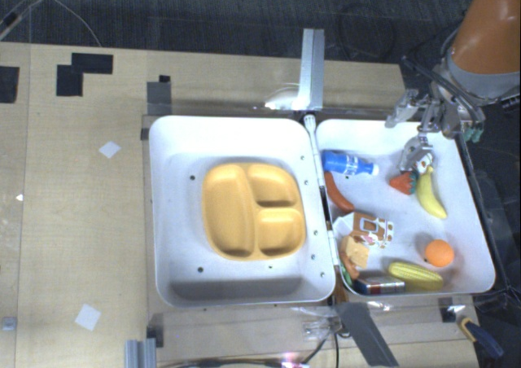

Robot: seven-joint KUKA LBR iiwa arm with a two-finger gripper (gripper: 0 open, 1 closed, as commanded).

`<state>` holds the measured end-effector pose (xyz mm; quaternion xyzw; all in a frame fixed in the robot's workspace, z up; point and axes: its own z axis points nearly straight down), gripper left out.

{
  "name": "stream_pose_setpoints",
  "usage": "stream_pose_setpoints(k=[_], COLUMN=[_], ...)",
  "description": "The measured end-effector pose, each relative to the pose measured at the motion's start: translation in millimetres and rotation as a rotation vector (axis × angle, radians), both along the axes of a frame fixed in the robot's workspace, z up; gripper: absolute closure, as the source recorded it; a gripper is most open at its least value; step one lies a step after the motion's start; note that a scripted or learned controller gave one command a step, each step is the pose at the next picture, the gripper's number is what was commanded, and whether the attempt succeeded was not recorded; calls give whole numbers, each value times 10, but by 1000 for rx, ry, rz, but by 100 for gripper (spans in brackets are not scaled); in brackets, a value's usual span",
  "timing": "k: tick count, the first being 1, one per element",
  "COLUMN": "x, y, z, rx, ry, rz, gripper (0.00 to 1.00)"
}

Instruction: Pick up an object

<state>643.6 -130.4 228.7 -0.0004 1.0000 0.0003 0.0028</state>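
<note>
Left bin holds yellow divided tray, well apart from arm.

Right bin: blue bottle, orange-red piece, printed carton, corn cob, orange, banana, small red piece.

Gripper sits just above red piece, beside banana's upper end. We cannot tell whether fingers are spread or pinching; nothing visibly held.

We judge grasp pending: centre over one item, avoid straddling banana and red piece together, descend straight.

Carton print and bottle label too small for us to read.

Divided tray in left bin; banana, bottle in right bin.
</note>
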Motion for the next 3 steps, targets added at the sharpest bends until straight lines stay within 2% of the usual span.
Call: stream_pose_setpoints(k=[1, 2, 3], x=[264, 311, -286], y=[258, 265, 347], z=[-843, -662, -636], rx=[2, 1, 0], ry=[1, -17, -4], rz=[-163, -157, -21], gripper=[0, 100, 100])
